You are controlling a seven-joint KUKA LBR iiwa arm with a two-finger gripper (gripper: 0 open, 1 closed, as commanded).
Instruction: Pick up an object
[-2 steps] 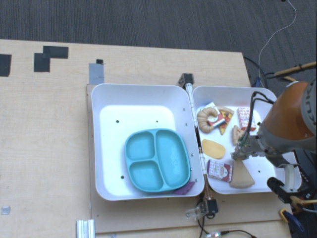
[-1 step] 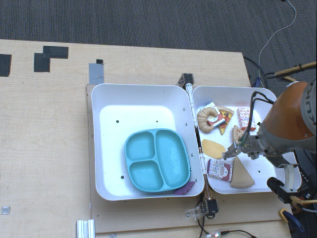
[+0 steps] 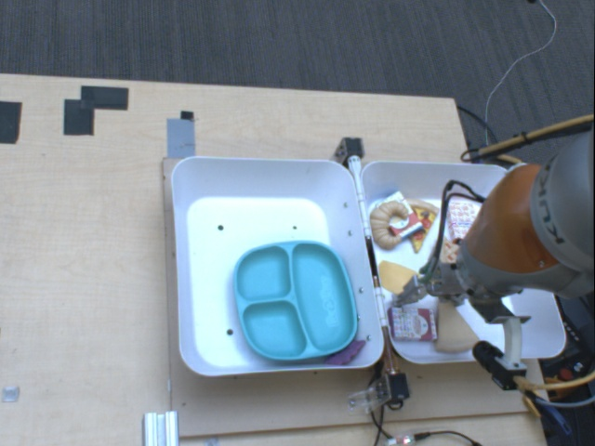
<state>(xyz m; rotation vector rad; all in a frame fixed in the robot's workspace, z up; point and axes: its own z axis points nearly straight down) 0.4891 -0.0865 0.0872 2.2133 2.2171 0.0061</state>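
I see two shallow white bins: the left bin [image 3: 186, 277] holds one blue three-compartment plastic plate [image 3: 296, 297]; the right bin [image 3: 548, 337] holds several small items, with the claw [image 3: 418, 286] at nine o'clock over a yellow wedge [image 3: 395, 274]; grip unclear.

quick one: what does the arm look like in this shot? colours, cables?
Bulky rounded arm: grey shell with a wide orange band above the wrist. A thin black cable loops beside the band. The wrist end is darker grey metal, with a black part below it.
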